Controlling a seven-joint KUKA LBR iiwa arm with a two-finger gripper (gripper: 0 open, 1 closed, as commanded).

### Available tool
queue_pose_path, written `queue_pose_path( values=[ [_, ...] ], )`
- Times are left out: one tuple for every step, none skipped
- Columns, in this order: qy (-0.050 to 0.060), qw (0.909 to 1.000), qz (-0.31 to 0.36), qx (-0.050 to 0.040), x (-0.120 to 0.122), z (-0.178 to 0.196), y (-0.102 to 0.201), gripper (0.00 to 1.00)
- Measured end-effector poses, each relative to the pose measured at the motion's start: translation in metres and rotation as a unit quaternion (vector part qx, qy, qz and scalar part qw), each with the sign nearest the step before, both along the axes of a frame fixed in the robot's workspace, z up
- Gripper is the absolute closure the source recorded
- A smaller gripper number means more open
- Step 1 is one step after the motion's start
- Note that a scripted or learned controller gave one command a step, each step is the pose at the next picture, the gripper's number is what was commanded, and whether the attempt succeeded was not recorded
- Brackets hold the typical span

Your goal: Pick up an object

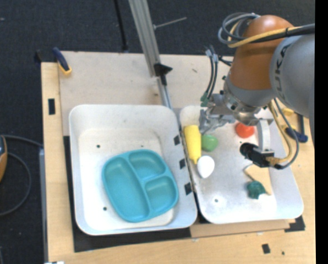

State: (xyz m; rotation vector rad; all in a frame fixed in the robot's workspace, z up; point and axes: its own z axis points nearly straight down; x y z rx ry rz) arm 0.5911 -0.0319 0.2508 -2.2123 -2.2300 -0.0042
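My gripper (208,124) hangs over the back left part of the right bin (288,205), just above a green ball (211,143). A yellow oblong object (192,142) lies along the bin's left wall, beside the ball. A white egg-shaped object (206,166) rests just in front of them. An orange-red object (244,130) sits behind and to the right, partly under the wrist. A teal object (256,188) lies on a tan wedge (257,175) towards the front right.
The left bin (87,120) holds a blue divided plate (140,184). A slanted aluminium post (147,37) rises behind the bins. A blue-and-yellow clamp (62,61) sits at the bench's back left corner.
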Motion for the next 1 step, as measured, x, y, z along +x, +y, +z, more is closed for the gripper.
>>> queue_pose_path(
  values=[
    [0.001,1.0000,-0.001,-0.0007,-0.0147,-0.0023,0.0400,1.00]
  ],
)
